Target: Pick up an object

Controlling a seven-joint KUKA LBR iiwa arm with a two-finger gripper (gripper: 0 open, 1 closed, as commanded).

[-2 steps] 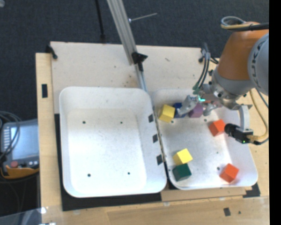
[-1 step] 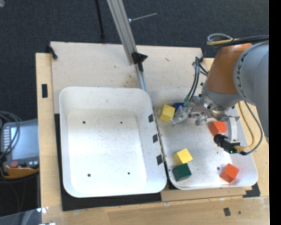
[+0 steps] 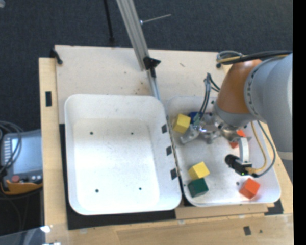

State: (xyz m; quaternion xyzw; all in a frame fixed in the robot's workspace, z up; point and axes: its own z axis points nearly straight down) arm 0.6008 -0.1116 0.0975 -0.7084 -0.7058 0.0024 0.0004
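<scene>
The right bin holds several blocks. A yellow cube lies at its upper left, another yellow cube sits lower down with a dark green cube touching it below, and an orange cube rests near the bin's lower right corner. A blue piece shows just right of the upper yellow cube. My gripper is low in the bin, right beside the upper yellow cube and the blue piece. The arm's wrist covers most of the gripper.
The left bin lies next to the right one. A slanted metal post rises from the bench behind the bins. A small orange-red bit shows under the wrist. Cables loop by the arm.
</scene>
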